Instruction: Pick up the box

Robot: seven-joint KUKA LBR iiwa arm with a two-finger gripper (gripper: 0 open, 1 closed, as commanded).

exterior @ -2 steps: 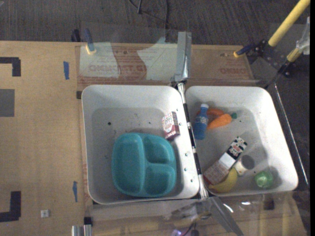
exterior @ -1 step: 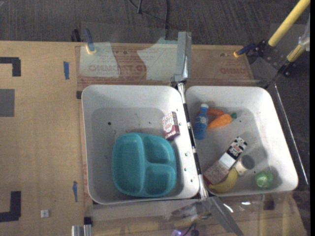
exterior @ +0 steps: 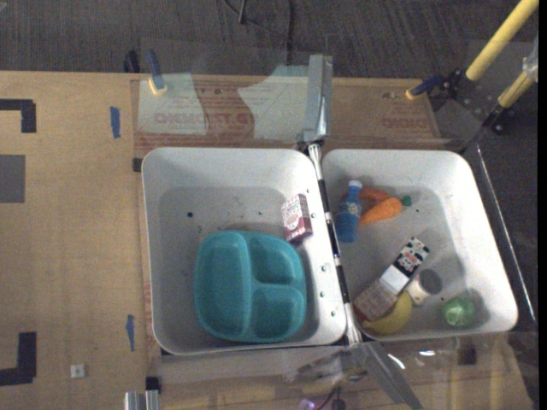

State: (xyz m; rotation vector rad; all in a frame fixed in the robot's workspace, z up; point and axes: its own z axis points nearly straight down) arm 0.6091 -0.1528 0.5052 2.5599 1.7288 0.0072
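Dark carpet lies beyond a pale wooden desk marked with black and blue tape, carrying two shallow white bins side by side. At the left bin's three o'clock edge, hard against the wall it shares with the right bin, stands the box, a small red and white carton, just beside the one o'clock corner of a teal divided tray. It is probably thin card: light, stiff enough to squeeze gently, easily crushed or tipped. Taking it across its narrow faces looks best, though the nearby wall crowds one side. Smooth moulded plastic makes up both bins; the tray is glossy with rounded compartments. As for the pincer's state, I cannot tell.
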